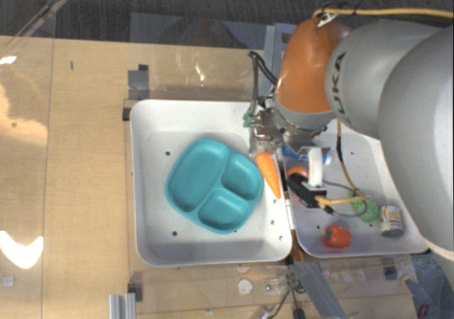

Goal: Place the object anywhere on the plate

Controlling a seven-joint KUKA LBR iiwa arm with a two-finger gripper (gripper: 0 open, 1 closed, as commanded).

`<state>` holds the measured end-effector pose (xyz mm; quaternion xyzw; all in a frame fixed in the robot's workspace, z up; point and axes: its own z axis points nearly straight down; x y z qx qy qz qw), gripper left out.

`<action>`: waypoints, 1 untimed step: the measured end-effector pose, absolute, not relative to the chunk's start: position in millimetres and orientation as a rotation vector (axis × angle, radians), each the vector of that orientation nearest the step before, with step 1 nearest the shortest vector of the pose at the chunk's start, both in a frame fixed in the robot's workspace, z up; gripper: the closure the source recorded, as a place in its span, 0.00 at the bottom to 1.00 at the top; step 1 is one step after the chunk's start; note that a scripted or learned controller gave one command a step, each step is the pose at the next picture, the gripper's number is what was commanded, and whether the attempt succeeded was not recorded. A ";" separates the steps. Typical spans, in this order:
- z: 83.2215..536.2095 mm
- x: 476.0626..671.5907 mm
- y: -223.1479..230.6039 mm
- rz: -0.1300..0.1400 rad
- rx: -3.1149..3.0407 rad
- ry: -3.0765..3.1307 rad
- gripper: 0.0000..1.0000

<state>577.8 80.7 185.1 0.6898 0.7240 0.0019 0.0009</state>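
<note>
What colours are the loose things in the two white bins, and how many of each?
Teal: 1, the plate
Orange: 1, the carrot
Red: 1, the tomato
Green: 1, the leafy piece
Silver: 1, the can
Total: 5. The arm hides more behind it.

A plain teal plate (214,184) sits in a white bin (145,169), an orange carrot (269,174) at its edge; a red item, possibly a tomato (338,236), a green piece (369,210) and a can (391,220) with a mixed label colour the second white bin (369,239) beneath the grey, orange-banded arm (355,69) on a pale wood bench (64,169)
</note>
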 end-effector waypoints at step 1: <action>185.2 577.9 80.2 0.006 2.167 2.272 0.00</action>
